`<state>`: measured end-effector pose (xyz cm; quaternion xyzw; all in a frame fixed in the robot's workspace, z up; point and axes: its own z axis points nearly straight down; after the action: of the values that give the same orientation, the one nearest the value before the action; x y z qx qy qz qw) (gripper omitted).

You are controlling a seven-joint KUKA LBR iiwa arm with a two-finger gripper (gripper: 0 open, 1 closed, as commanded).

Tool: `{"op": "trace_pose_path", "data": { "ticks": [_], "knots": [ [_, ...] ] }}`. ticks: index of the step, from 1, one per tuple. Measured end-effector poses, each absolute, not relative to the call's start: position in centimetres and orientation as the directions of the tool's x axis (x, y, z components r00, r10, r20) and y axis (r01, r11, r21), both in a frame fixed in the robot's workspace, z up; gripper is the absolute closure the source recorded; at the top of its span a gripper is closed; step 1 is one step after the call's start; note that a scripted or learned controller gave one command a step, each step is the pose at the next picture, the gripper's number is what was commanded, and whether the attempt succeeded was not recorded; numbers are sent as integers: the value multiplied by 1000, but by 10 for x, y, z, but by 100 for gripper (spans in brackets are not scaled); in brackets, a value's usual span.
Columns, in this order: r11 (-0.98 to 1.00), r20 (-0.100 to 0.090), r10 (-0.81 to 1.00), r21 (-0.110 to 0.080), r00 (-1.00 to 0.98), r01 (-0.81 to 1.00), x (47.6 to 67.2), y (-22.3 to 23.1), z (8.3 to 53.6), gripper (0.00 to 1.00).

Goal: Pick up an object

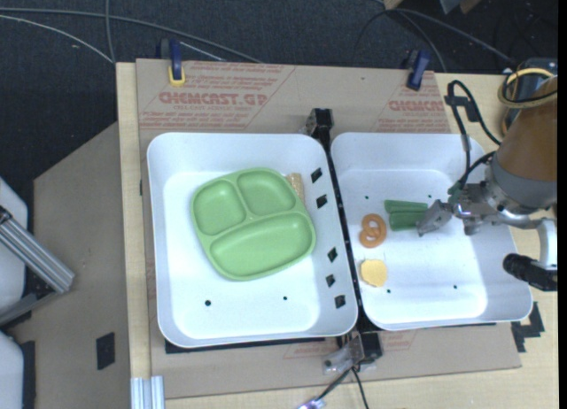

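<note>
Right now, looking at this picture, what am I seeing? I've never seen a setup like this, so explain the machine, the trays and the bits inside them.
One camera looks down at a slant on a bench. The grey robot arm with an orange band reaches in from the right. Its two-finger gripper sits low in the right shallow white bin, next to a dark green block. An orange pretzel-shaped toy and a round yellow piece lie nearby. The left white bin holds a light green divided plate. I can't see anything gripped.
</note>
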<state>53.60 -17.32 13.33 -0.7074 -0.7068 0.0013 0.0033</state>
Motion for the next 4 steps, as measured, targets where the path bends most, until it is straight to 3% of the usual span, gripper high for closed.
{"op": "trace_pose_path", "data": {
  "ticks": [1, 2, 4],
  "knots": [
    [0, 3, 1000, -6, 0, 1000, 535, -172, 82, 0],
    [0, 2, 1000, 0, 0, 1000, 537, -173, 96, 100],
    [1, -2, 1000, 5, -1, 1000, 543, -174, 189, 100]
  ]
}}
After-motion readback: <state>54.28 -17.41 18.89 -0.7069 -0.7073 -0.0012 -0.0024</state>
